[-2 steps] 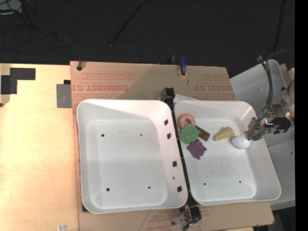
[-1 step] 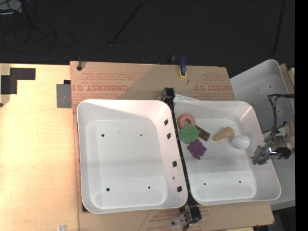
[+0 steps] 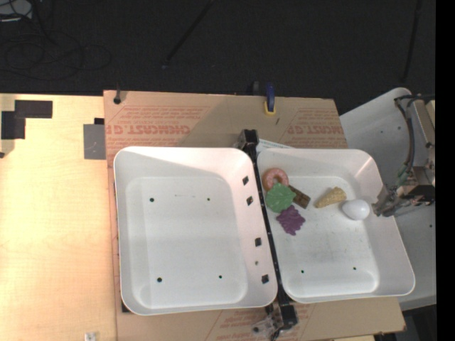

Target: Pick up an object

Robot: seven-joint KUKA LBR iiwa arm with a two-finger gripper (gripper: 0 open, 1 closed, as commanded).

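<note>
Right bin: holds all the objects, clustered at its far end.
Arm: at the bin's right rim.
Jaws: we cannot tell their state.
Egg: nearest target; we approach from above.

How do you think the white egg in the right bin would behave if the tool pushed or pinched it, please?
The white egg looks smooth and rounded, so it would probably roll across the flat floor of the right bin when nudged. Its glossy curved surface may slip out of a pinch. It lies close to the yellow cone, which it might bump.
</note>
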